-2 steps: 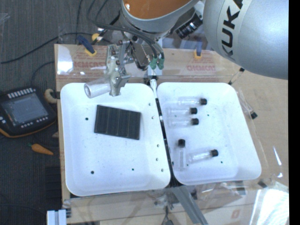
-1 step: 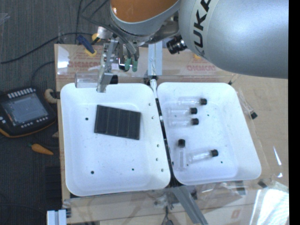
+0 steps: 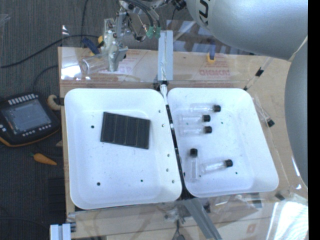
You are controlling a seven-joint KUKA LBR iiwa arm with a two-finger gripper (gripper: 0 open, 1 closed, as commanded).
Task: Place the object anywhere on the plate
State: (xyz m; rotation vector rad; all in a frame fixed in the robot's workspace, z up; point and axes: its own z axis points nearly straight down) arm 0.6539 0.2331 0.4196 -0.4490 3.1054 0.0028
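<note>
- My end effector [image 3: 114,54] hangs at upper left of frame, beyond the bins; I cannot tell its grip.
- Five vials [image 3: 200,118] lie in the right bin [image 3: 260,134].
- The dark plate [image 3: 125,130] sits in the left bin [image 3: 80,149].

Partial black letters "KU" on the grey arm [image 3: 250,14]; faint red print on the bench [image 3: 215,72], unreadable.

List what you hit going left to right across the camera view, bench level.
Teach pendant → left bin → dark plate → right bin, with capped clear vials.
</note>
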